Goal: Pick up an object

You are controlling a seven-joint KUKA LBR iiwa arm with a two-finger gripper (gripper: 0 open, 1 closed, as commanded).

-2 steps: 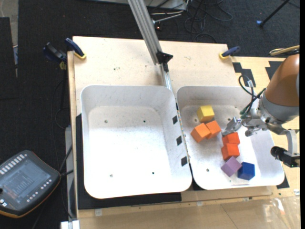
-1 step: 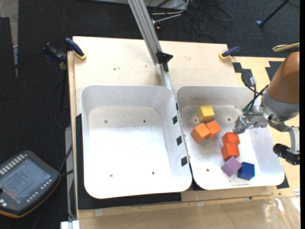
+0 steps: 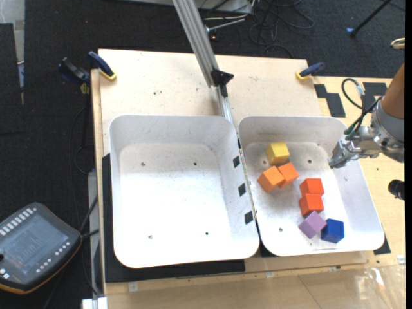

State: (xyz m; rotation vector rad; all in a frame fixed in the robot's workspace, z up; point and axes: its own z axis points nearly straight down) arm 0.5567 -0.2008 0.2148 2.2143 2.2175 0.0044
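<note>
Blue cube [image 3: 333, 230] low in right bin [image 3: 360, 192], gripper [image 3: 337, 159] above rim.

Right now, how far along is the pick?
Nothing picked yet: the yellow cube, orange cubes, red cubes, purple cube and blue cube all lie in the right bin. The hand sits over its right edge. Descent and grasp remain.

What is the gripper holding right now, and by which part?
Nothing. The gripper sits at the right bin's right edge, apart from the blocks; nearest is the yellow block.
</note>
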